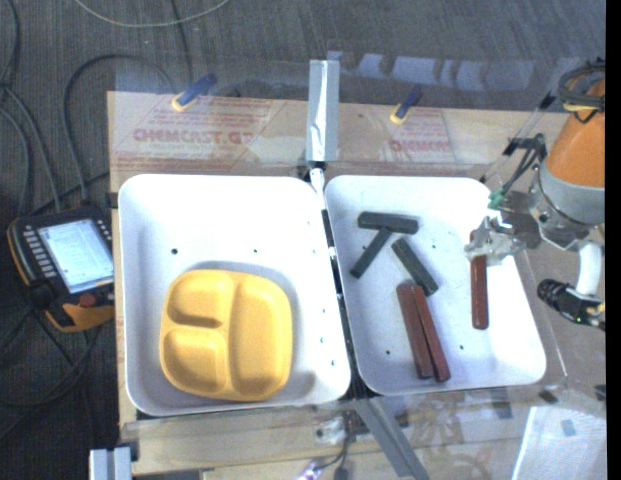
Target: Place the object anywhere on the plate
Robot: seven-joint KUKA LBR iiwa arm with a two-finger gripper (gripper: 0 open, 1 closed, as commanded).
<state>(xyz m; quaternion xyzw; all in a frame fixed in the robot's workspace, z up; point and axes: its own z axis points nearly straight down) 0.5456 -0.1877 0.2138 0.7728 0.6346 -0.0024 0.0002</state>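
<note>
Dark grey carpet all round, with loose cables and a teach pendant (65, 253) at the left. Wooden bench (240, 133) carrying two white bins — left bin (150, 208), right bin (460, 368). In the left bin, a yellow plate (228, 333) with three compartments, glossy, rounded corners. In the right bin, dark grey blocks (390, 240) forming a loose T, two reddish-brown bars (423, 331) touching side by side, and a slim reddish-brown stick (479, 291) — upper end right at the gripper (487, 243). Claw opening impossible to tell.
</note>
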